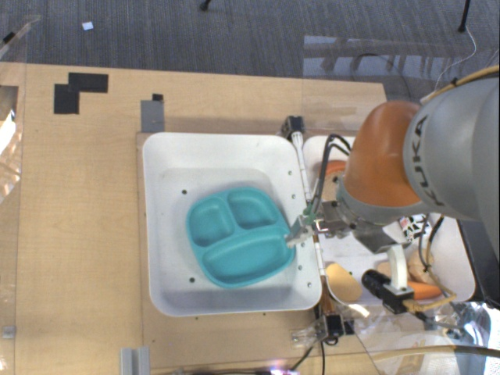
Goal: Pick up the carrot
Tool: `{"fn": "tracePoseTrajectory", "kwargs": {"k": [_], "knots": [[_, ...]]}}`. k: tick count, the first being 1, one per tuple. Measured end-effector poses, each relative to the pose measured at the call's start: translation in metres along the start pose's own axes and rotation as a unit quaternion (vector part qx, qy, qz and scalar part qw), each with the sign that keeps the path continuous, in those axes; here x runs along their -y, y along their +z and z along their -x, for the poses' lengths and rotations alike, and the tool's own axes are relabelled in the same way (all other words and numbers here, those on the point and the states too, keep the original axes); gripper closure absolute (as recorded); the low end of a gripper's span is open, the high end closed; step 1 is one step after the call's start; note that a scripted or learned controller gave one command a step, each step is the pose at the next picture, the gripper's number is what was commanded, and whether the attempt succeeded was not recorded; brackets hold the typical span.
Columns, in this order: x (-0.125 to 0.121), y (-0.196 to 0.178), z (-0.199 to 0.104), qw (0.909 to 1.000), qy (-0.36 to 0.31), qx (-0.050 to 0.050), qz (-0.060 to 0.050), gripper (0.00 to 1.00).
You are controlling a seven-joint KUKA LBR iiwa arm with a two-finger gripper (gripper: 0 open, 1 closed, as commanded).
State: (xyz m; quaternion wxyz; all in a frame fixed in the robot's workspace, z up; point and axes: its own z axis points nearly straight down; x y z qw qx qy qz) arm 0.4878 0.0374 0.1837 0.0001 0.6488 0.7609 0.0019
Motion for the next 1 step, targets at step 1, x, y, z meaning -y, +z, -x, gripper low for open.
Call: {"fn": "tracePoseTrajectory", "kwargs": {"k": [1], "knots": [[-0.0029,-0.0120,0.0017,1.0000,-0.002,0.001,0.004,1.00]]}}
